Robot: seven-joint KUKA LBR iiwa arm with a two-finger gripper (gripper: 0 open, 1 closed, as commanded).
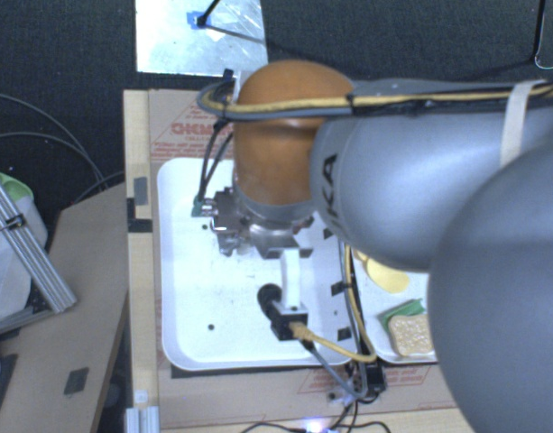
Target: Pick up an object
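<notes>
My gripper (225,231) hangs low over the left white bin (181,269), near its upper middle, and the grey wrist and orange band above cover most of it. No object shows in its grasp. In the right bin (384,354), a yellow rounded piece (390,277) lies beside the arm. Below it sits a beige sponge with a green edge (410,330). The big grey arm link hides most of the right bin.
The bins rest on a cardboard sheet (168,124) on the bench. A shiny foil sheet (199,21) lies beyond the bench at the top. Metal rails (23,242) and a wooden side table (78,314) stand to the left. Cables trail near the front edge.
</notes>
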